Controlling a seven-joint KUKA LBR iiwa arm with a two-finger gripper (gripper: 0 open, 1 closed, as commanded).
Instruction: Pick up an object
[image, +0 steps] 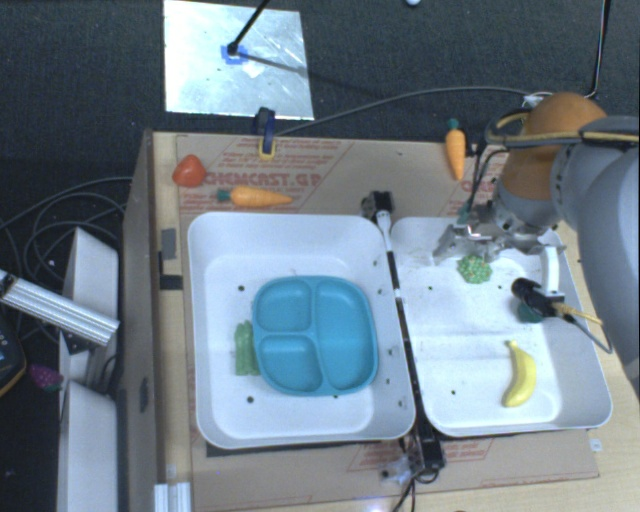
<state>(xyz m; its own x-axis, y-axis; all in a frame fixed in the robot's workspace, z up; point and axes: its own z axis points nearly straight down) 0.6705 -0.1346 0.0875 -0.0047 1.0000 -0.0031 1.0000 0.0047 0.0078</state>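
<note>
The grey robot arm with the orange band (540, 140) reaches in over the shallow white bin nearer to it (455, 370). Its claw (474, 245) hangs right at a small bumpy green toy, like a bit of broccoli (474, 269). That toy looks like the thing to pick up. It lies on the bin floor near the back wall, and the claw seems to be just above it or touching it. I cannot tell if the claw is spread, pressed together, or pinching anything, because the metal parts hide that.

To do this step well, I think the claw should sit right over the middle of the green toy. It should go down until it almost meets the floor, then squeeze slowly. The toy is small and bumpy, so it could pop out sideways if the squeeze is off to one side. Then the arm should lift straight up, away from the back wall.

The same bin also holds a yellow toy banana (519, 374). It lies near the front corner, well apart from the green toy.

The other white bin (205, 300) holds a blue plastic plate with four sections (315, 335). Nothing lies in the sections. A long green toy (243, 348) rests against the plate's far edge, away from the arm.

On the brown board behind the bins lie a long orange carrot toy (255, 197), a small carrot toy (455, 152), and a red-orange toy (188, 171).
</note>
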